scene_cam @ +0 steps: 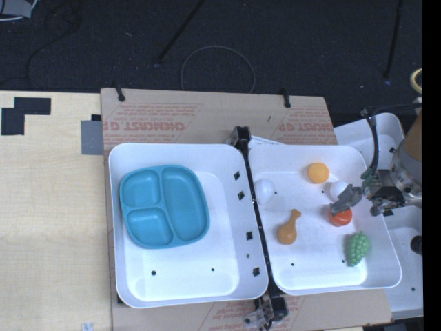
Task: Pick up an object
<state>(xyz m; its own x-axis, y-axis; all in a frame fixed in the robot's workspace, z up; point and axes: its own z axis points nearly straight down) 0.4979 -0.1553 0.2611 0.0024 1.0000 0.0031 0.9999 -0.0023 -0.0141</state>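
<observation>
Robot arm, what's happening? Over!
Gripper over right bin, jaws unclear. Red toy directly beneath. White ball crowds it.

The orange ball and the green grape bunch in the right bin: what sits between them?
In the camera view, between the round orange ball and green grape bunch lie a small red tomato-like piece and the gripper over it.

Grey hand (360,197), black cable

Dark carpet (289,26) strewn with black cables (217,64) lies beyond a pale wood surface (48,205). A brown cardboard sheet (207,119) printed with reversed red lettering covers its right part, under even overhead light.
</observation>
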